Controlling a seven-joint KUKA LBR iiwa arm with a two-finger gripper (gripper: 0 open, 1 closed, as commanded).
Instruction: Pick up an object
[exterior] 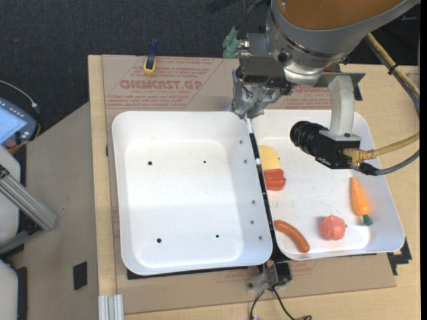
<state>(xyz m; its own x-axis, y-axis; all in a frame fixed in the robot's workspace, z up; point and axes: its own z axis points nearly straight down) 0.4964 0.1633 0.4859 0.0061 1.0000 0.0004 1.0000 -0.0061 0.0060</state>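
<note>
My gripper (248, 107) hangs over the far end of the divider between the two bins, at the back edge of the right bin (383, 209). Nothing shows between its fingers. In the right bin lie a yellow piece (268, 157) with a red-orange piece (274, 179) just in front of it, both close to the divider. An orange sausage (292, 235) lies near the front, a pink-red round fruit (333, 227) to its right, and a carrot (360, 199) by the right wall. All objects sit well in front of the gripper.
The left bin (127, 179) stands beside the right one. A black camera unit (319, 145) on a white bracket hangs over the right bin's back half, with a yellow cable running right. A small yellow-blue clamp (151, 60) sits on the cardboard behind.
</note>
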